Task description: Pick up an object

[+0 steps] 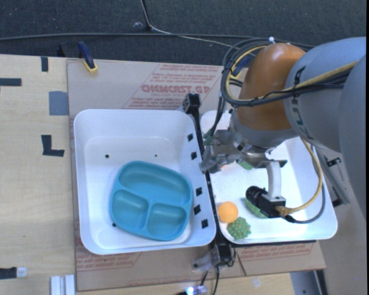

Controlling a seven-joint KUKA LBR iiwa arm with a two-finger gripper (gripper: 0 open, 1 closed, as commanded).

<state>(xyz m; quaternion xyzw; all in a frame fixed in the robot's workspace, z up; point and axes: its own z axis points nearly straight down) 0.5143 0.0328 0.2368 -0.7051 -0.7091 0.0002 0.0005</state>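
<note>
Orange ball (227,212) is seen near the front of the right bin (307,226), close to the wall between the two bins. A green bumpy toy (238,228) is set just beside it, a little nearer the front. The gripper (216,160) is seen farther back over the same bin, by that same wall. So the ball is found toward the front from the gripper, almost straight along the wall. Whether the gripper is open or closed cannot be told, and nothing is seen held in it. A blue plate (150,200) is laid in the left bin (92,128).
</note>
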